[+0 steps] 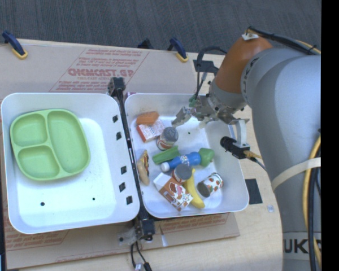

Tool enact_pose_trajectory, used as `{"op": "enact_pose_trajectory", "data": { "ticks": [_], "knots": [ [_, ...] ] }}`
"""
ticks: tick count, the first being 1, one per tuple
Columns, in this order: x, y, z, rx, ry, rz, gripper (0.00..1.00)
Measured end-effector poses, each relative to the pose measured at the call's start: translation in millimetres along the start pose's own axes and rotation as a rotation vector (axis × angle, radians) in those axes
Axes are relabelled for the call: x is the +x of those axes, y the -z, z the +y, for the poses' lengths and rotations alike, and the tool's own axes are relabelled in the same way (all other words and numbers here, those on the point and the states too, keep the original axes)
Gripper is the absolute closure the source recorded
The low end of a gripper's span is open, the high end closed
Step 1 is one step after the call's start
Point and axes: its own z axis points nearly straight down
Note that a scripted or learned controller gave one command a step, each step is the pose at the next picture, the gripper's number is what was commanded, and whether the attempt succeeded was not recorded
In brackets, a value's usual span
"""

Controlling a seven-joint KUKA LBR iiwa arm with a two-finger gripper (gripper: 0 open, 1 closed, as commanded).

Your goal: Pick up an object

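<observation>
I'm on the approach: tool (183,116) hangs over the right bin (233,199), grip state unreadable. Next, descend toward the jar (169,135) at seven o'clock.

We seem to be in a robotics lab: a large grey industrial arm with an orange band (254,61) leans over two shallow white plastic bins (124,103) on a cardboard-covered surface (62,61), blue spring clamps (14,44) beyond the bins, cables nearby, grey carpet (101,10) farther beyond.
</observation>
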Motion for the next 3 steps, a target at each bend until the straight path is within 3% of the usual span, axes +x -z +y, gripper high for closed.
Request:
{"op": "enact_pose_trajectory", "data": {
  "ticks": [1, 2, 3],
  "knots": [
    [0.1, 11.1, 0.7, -0.001, 0.004, 0.0, 1.0],
    [36.1, 124.1, 7.0, -0.004, 0.0, 0.0, 1.0],
    [86.1, 140.7, -10.9, 0.0, 0.0, 0.001, 1.0]
  ]
}}
